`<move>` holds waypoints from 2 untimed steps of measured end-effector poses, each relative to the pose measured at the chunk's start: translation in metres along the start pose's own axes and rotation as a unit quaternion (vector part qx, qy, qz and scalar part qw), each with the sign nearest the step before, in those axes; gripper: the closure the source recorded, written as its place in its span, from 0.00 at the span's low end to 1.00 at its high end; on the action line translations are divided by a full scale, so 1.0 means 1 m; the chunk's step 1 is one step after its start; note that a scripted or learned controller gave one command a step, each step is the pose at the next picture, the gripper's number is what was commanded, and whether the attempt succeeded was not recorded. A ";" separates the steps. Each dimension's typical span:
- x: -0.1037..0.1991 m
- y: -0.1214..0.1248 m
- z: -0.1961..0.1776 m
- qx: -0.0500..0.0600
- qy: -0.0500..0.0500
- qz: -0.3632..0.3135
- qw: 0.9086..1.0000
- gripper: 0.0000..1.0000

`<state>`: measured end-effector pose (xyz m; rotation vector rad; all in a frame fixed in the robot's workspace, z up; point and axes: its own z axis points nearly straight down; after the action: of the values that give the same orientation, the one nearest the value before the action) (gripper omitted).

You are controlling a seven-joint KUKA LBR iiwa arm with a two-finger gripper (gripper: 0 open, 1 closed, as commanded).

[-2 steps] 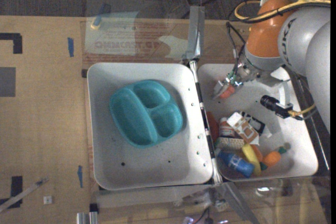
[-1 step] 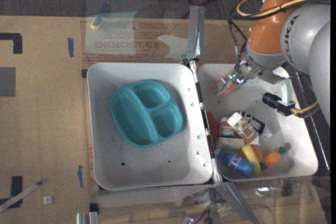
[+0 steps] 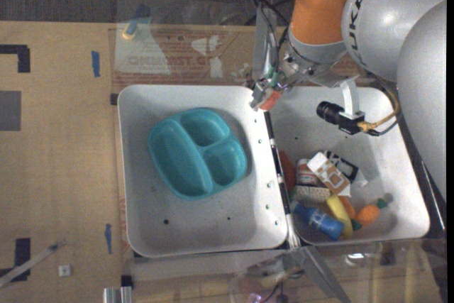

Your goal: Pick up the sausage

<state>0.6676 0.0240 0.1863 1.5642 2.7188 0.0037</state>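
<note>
**Grey and orange arm poised over the seam between two white bins**

The arm (image 3: 369,10) reaches in from the right. Its fingers (image 3: 264,97) hang at the far end of the shared wall between the left bin (image 3: 135,106) and the right bin (image 3: 408,181). The view does not show whether the fingers are open or closed. A small reddish-orange patch sits at their tips, and I cannot tell what it is.

The sausage (image 3: 286,171), a dark red, long shape, lies in the right bin, nearer the camera than the fingers. It is pressed along that bin's left wall, just beside the seam. Its other side touches a crowded pile of small things. These include a brown and white box (image 3: 330,174), a blue bottle (image 3: 319,221), a yellow piece (image 3: 340,210) and an orange carrot-like piece (image 3: 368,214). The pile fills the near part of the right bin. The far part, just right of the fingers, is bare white floor.

Left of the fingers and nearer the camera, a teal divided plate (image 3: 164,152) lies flat in the middle of the left bin. White floor runs all around it, out to the rims.

Both bins rest on a tan surface (image 3: 57,152) marked with blue tape (image 3: 95,64), well left of the fingers.
</note>
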 end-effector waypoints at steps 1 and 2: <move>0.046 0.027 -0.024 0.000 0.000 -0.026 1.000 1.00; 0.166 0.037 -0.010 0.003 0.002 -0.019 1.000 1.00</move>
<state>0.6156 0.1862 0.1959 1.5140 2.7535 -0.0006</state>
